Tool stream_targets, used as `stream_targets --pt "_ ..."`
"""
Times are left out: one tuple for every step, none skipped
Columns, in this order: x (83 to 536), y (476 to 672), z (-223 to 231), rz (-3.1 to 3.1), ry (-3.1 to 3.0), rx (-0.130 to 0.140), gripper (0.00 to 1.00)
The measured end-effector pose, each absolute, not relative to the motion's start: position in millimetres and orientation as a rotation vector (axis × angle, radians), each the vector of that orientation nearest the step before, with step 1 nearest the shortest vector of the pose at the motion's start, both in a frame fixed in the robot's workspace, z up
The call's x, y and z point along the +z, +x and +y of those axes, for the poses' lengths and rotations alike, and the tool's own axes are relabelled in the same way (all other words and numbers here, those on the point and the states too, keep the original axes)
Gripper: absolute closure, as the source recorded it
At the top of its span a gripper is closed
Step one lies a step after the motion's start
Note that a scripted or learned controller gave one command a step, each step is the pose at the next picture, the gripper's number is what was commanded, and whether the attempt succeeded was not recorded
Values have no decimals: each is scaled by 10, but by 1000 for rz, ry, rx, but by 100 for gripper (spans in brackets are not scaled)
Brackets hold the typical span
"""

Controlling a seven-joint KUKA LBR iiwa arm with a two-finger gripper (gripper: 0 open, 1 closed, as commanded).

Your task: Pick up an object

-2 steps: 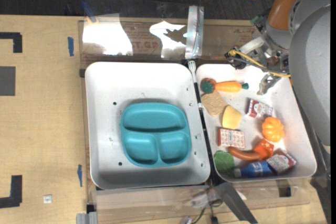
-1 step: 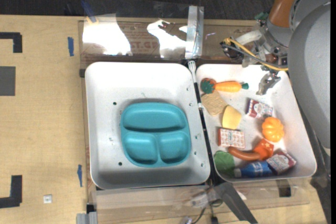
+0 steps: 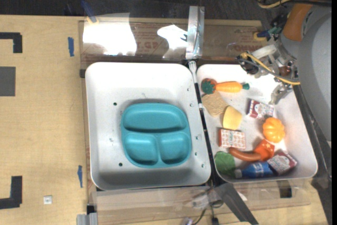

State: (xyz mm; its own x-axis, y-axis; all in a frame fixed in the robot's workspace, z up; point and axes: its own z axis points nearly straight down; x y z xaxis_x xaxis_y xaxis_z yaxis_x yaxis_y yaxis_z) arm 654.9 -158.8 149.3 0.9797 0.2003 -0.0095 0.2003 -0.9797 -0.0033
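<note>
Arm cut off at right edge above bin

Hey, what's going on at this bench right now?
A robot arm reaches in from the right, its gripper hanging over the far right corner of the right bin. That bin holds toy food: a carrot, a cheese wedge, a small orange pumpkin, little cartons and a blue bottle. Nothing shows between its fingers. The left bin holds a teal divided tray.

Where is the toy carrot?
The carrot lies at the far end of the right bin, just above the yellow cheese wedge.
</note>
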Motion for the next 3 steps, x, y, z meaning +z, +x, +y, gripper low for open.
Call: stream_targets --pt "1764 6618 -1228 -322 -3124 -5 0" --pt "2228 6599 -875 -321 -3123 -11 0" --pt "2221 6586 -1103 -313 -3125 0 0"
